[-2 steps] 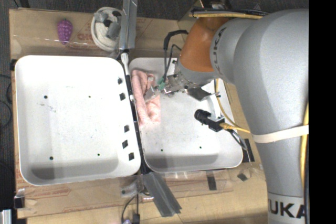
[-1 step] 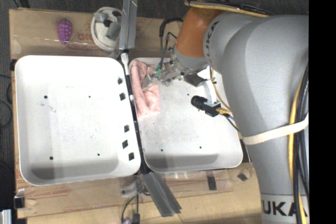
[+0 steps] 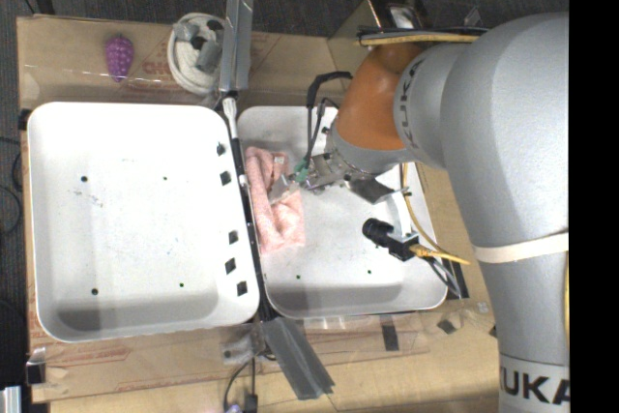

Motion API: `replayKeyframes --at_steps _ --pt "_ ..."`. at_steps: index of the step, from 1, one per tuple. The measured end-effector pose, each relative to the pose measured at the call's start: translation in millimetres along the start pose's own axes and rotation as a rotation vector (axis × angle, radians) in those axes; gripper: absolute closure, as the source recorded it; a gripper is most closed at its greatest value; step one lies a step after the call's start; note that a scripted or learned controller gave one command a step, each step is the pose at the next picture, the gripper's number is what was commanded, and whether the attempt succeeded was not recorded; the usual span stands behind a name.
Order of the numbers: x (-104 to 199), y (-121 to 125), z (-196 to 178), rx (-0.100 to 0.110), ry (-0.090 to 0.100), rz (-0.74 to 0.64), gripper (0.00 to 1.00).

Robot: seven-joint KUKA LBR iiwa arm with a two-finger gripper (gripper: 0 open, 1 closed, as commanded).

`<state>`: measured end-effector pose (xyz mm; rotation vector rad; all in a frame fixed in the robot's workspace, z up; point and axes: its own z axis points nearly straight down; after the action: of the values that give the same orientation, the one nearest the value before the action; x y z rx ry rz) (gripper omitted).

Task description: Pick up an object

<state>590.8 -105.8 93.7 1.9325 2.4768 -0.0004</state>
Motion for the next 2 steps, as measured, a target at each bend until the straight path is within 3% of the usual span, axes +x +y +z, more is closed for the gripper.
replayKeyframes --at_steps 1,2 --pt "0.1 0.5 -10.0 0.001 0.0 -0.003 1.0" --pt "0.2 0.5 -19.4 0.004 0.001 -0.006 1.0"
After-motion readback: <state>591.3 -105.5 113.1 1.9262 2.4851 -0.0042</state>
